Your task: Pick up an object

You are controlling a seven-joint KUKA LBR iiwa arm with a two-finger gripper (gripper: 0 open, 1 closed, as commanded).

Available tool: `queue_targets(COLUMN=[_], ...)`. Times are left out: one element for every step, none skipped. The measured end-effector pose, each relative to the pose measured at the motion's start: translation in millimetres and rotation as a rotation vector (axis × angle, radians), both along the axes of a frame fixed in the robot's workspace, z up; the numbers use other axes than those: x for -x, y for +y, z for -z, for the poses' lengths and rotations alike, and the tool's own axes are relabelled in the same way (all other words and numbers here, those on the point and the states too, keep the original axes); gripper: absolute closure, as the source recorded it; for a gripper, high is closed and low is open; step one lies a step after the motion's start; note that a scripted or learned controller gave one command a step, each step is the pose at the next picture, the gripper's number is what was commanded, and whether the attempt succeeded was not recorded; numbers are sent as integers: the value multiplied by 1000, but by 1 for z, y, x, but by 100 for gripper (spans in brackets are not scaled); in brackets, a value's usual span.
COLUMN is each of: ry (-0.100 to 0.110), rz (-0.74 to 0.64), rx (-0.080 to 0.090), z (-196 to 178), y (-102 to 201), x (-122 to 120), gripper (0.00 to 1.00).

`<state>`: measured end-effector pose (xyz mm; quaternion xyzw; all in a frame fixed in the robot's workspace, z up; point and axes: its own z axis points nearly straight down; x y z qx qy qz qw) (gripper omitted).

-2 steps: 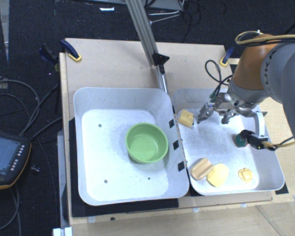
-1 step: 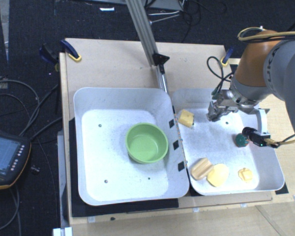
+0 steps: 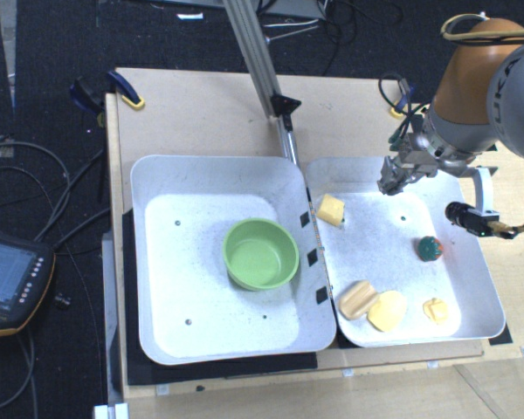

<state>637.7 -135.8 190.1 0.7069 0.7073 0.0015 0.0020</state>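
My gripper (image 3: 391,184) hangs over the far part of the right bin (image 3: 472,279), pointing down, with nothing seen between its fingers. A yellow block (image 3: 331,209) lies to its left near the bin's left wall. A small green and red ball (image 3: 430,249) sits to the gripper's lower right. Near the front of the bin lie a tan bread-like piece (image 3: 356,299), a round yellow piece (image 3: 387,311) and a small yellow toy (image 3: 435,309).
A green bowl (image 3: 261,253) stands in the middle of the left bin (image 3: 170,234). A slanted metal pole (image 3: 255,46) rises from the far edge between the bins. Clamps sit at the bench's far corners.
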Motion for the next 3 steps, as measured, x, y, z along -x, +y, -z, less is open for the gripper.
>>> queue_targets(ry=[1,3,5], rz=[0,0,-3], rx=[0,0,-2], z=[-44,-66,-59], y=[-5,-5,39], x=[-2,-3,-5], gripper=[100,100,100])
